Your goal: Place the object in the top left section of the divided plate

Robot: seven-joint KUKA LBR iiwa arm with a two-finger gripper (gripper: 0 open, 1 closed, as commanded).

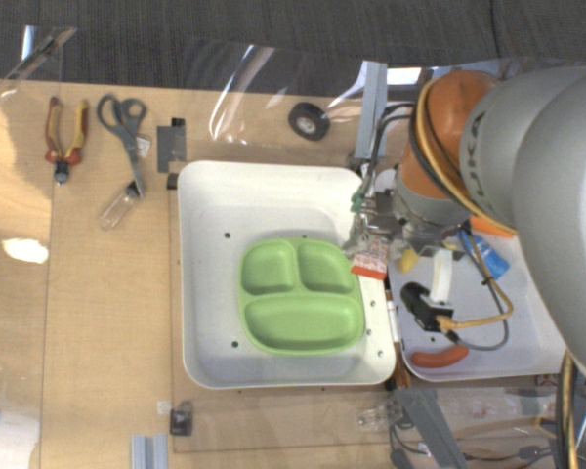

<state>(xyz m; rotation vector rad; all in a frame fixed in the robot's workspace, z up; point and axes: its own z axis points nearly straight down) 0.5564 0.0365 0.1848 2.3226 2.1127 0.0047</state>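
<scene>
Gripper [367, 245] hangs from the bent grey arm [537, 164], pointing down over the right wall of the left bin [205, 262]; how far it is open cannot be told. A small red-and-white object [369, 266] sits at its tip, held or not unclear. The green divided plate [301, 296] lies just beside it toward the view's left, and a sausage-shaped red thing [438, 357] lies farther off on the other side

The divided plate [301, 297] is lime green, its bin [208, 262] white, the pliers [63, 137] red-handled, the tape roll [310, 120] black.
</scene>
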